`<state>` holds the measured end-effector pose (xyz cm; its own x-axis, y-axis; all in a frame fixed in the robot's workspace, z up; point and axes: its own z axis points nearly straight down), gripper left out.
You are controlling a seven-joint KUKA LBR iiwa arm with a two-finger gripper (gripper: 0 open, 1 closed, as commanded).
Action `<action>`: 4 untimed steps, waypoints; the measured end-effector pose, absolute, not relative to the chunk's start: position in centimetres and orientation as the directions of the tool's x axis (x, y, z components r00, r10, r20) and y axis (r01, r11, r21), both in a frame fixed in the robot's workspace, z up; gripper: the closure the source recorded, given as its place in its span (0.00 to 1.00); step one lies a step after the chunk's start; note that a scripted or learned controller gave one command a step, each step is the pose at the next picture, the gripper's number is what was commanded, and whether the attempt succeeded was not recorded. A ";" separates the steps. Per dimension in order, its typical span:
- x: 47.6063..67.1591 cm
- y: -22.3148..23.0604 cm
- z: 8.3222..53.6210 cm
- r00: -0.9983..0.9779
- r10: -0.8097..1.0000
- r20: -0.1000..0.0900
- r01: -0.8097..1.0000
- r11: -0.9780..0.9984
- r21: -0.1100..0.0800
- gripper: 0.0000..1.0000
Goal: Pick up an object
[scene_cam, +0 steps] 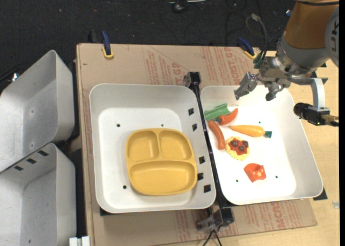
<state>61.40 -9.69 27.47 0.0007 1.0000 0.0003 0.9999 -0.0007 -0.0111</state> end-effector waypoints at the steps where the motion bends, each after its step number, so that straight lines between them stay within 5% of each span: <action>1: 61.6 -9.7 28.1 -0.001 1.000 -0.001 1.000 0.001 0.000 0.00; 4: 59.8 -9.5 12.3 0.001 1.000 0.000 1.000 -0.001 -0.004 0.00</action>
